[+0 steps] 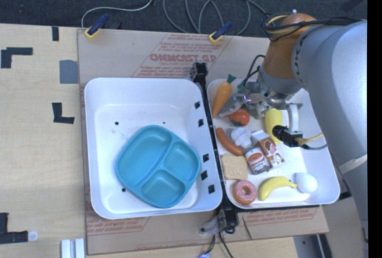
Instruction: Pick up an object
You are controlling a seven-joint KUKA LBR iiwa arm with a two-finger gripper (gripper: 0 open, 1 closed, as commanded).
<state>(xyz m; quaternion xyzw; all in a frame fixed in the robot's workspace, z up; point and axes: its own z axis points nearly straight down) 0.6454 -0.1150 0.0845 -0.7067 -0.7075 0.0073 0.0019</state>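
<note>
Object to be picked: none is seen to be held, and the likeliest candidates are judged to be the red tomato and the carrot, which lie in the upper part of the right bin, at centre right of the frame. The gripper is seen low over that corner, just beside both, but whether it is open or closed cannot be told, since it is masked by the wrist and its cabling. The main risk is judged to come from crowding: the tomato is touched by the carrot above it and is set close to a white piece and a sausage below, so that a closing grip could catch two things at once, or push the round tomato aside and close on nothing. A yellow piece lies just right of the gripper and could be knocked by the wrist. The bin wall is close behind the carrot, and a collision there is possible. Further out, the banana and doughnut at lower right, and the blue plate in the left bin, are well apart and unlikely to be disturbed.
</note>
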